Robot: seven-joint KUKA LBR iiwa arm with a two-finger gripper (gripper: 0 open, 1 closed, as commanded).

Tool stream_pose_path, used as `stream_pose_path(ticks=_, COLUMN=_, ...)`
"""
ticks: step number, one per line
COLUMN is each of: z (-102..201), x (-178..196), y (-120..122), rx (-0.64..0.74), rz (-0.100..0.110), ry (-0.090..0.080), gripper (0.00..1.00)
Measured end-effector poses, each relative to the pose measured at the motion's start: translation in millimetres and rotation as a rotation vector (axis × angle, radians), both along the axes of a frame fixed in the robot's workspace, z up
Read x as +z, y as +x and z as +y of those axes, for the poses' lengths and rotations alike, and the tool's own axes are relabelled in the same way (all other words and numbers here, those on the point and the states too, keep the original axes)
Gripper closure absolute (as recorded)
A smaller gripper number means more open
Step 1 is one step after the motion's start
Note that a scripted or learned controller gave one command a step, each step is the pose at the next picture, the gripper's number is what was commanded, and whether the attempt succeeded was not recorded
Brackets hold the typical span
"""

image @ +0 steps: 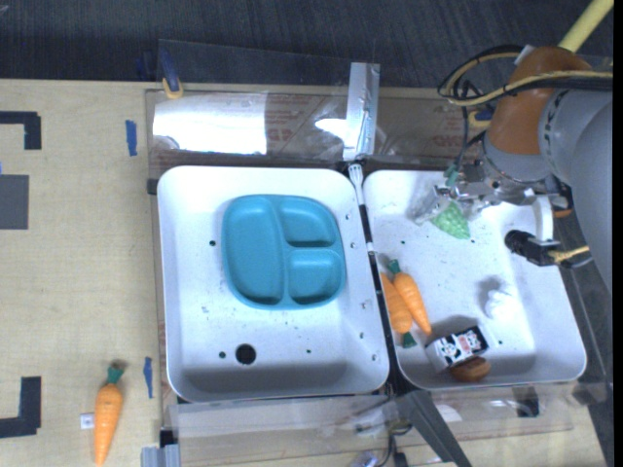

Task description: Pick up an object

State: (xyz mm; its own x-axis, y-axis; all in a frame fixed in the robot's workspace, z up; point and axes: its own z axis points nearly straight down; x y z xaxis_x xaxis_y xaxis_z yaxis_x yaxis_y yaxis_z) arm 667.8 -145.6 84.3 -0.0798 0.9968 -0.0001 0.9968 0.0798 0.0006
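Lying directly under the gripper (450, 195), a small green knobbly object (452, 222) rests on the floor of the right bin (560, 353), near its upper left corner. Metal gripper; whether it is open, closed or gripping cannot be told.

Right bin, other contents: two orange carrots (405, 305), tapered and smooth, against the left wall; small black-and-white box (458, 346) touching a brown rounded piece (471, 368) at the lower edge; white lump (497, 302).

Left bin (185, 358): teal divided plate (284, 249), glossy plastic, rounded corners.

Bench: one orange carrot with green top (107, 412), lower left.
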Motion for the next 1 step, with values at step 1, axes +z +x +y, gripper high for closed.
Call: stream_pose_path(ticks=1, z=0.9, x=8.6, y=1.2, rx=0.003, rz=-0.001, ry=-0.002, gripper=1.00)
